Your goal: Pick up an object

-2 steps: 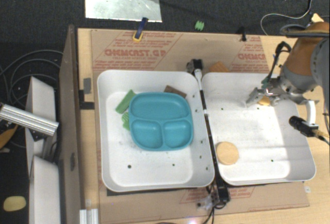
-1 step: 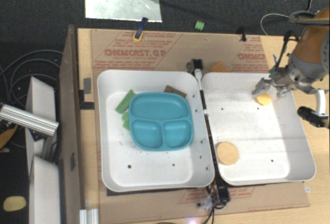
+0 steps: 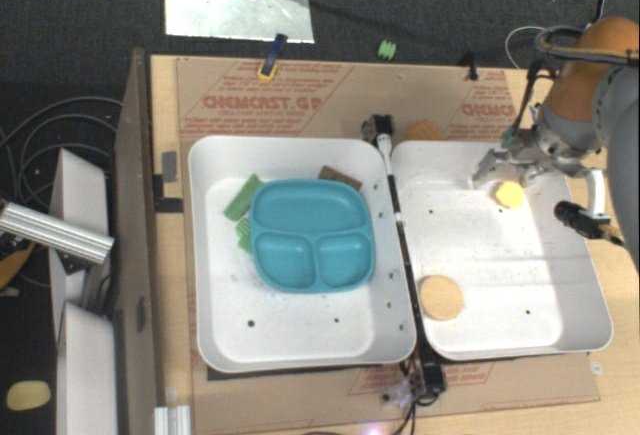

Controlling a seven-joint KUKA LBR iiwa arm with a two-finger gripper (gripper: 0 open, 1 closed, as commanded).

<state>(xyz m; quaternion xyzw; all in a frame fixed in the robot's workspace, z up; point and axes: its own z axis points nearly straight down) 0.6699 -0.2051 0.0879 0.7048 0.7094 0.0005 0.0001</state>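
My gripper (image 3: pixel 512 166) hangs with its fingers spread just above the yellow piece (image 3: pixel 509 194) near the right bin's (image 3: pixel 580 323) far edge; the round cookie (image 3: pixel 440 297) sits near its front-left corner, open floor between.

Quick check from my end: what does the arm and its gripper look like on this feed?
The arm is grey with an orange band above the wrist. Thin dark cables loop beside that band. The gripper is a metallic grey assembly, with a black part jutting out lower right of it.
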